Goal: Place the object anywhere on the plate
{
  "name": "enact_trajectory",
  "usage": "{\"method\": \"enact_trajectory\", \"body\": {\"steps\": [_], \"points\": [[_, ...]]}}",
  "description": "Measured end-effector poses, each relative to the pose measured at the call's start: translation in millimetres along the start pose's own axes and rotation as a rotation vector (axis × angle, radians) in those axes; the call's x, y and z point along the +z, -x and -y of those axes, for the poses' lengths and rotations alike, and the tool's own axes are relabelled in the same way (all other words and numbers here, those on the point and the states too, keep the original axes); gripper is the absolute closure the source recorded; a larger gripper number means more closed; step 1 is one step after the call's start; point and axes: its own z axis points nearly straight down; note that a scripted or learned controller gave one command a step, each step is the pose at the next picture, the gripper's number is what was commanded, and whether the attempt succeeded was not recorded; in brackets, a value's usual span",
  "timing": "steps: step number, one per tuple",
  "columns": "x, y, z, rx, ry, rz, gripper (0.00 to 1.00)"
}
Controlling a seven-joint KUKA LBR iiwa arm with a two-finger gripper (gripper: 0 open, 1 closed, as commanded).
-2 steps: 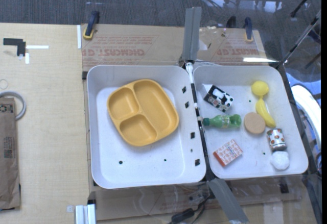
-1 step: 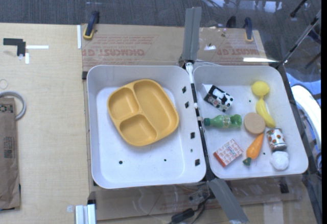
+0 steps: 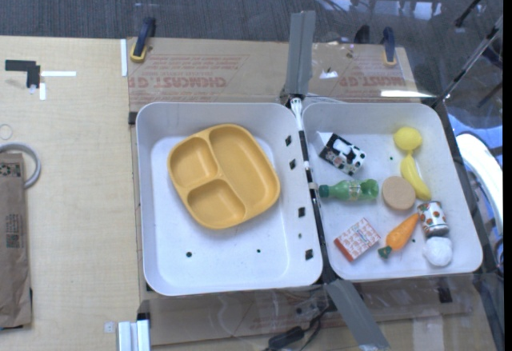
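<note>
A yellow plate (image 3: 223, 175) with three compartments lies in the left bin (image 3: 160, 253), with nothing on it. The right bin (image 3: 468, 253) holds several small objects: a black and white cow toy (image 3: 343, 153), a green bottle (image 3: 350, 191) lying on its side, a lemon (image 3: 408, 139), a banana (image 3: 414, 174), a round tan disc (image 3: 398, 193), a carrot (image 3: 400, 234), a small red box (image 3: 357, 239), a small can (image 3: 434, 218) and a white ball (image 3: 438, 252).
Cardboard (image 3: 208, 69) lies behind the bins with two clamps (image 3: 144, 37) on it. A grey divider bar (image 3: 301, 53) runs between the bins at the back. A brown paper bag (image 3: 12, 237) sits on the wooden bench at far left.
</note>
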Motion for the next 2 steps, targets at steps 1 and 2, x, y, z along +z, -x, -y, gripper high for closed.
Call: {"method": "enact_trajectory", "body": {"steps": [1, 2], "points": [[32.4, 21.3, 2.3, 0.049, 0.009, -0.012, 0.0], [32.3, 21.1, 2.0, 0.048, 0.009, -0.012, 0.0]]}}
